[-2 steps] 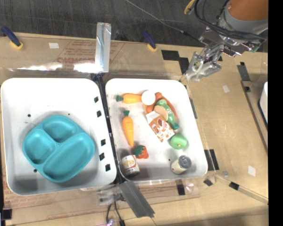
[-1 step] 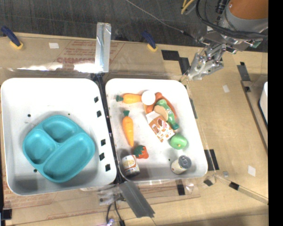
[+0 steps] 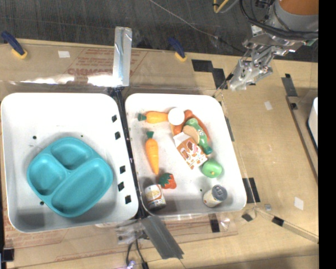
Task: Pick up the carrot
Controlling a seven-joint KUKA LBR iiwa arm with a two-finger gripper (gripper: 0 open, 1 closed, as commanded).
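An orange carrot (image 3: 152, 153) with a green top lies lengthwise in the left part of the right bin (image 3: 229, 144). A second, smaller carrot-like piece (image 3: 155, 116) lies near the bin's far wall, beside a white round piece (image 3: 176, 116). My gripper (image 3: 247, 75) hangs above the bench just beyond the right bin's far right corner, well away from the carrot and up to its right. Nothing shows between its fingers.
The right bin also holds a small carton (image 3: 191, 151), a green bottle (image 3: 199, 134), a green apple (image 3: 211, 168), a strawberry (image 3: 166, 180) and two cans (image 3: 154, 196) (image 3: 215, 195). A teal divided plate (image 3: 70, 175) lies in the left bin (image 3: 11, 150).
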